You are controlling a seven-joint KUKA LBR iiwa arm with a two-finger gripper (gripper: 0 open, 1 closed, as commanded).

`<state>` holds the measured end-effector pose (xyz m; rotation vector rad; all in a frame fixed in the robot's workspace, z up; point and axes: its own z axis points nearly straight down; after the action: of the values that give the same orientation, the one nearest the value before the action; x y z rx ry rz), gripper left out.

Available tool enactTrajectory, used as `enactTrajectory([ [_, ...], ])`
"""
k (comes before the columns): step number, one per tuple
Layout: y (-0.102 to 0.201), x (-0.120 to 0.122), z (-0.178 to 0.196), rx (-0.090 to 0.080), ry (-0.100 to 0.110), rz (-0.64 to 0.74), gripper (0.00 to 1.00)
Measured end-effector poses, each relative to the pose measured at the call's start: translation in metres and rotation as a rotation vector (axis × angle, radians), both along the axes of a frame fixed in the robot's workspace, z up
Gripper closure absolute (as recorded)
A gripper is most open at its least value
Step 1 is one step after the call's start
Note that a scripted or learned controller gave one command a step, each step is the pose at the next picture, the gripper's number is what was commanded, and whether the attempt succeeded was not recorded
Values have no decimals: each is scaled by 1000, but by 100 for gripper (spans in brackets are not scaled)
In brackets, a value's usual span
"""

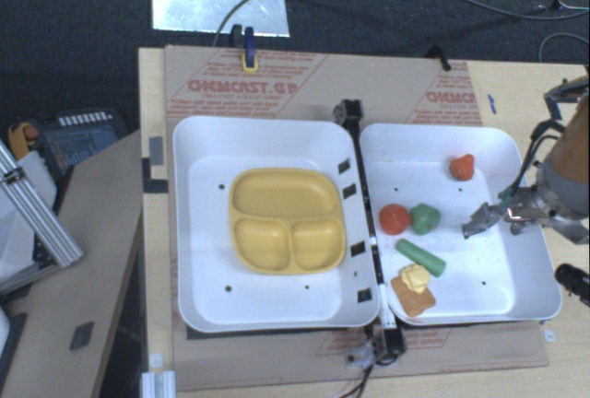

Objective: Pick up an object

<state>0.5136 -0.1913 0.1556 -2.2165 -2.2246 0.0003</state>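
The right bin (498, 295) holds several small toy foods. A red ball (395, 218) touches a green round piece (425, 218) near the bin's left side. Below them lie a green cylinder (420, 257) and a yellow-and-orange piece (415, 288). An orange-red piece (462, 167) sits alone near the back. My gripper (480, 223) hangs over the right half of this bin, to the right of the green round piece and apart from every object. The arm (562, 193) comes in over the bin's right rim.
The left bin (203, 276) holds a yellow three-compartment tray (284, 219). A black divider with clips (361, 203) runs between the two bins. Cables cross the dark floor behind the bench, and grey equipment stands at the left.
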Motion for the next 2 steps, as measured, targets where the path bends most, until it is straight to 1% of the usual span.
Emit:
enactTrajectory([
  [1,0,-10,-50,0,1,-2,0],
  [2,0,-10,-72,-1,-1,-2,0],
])
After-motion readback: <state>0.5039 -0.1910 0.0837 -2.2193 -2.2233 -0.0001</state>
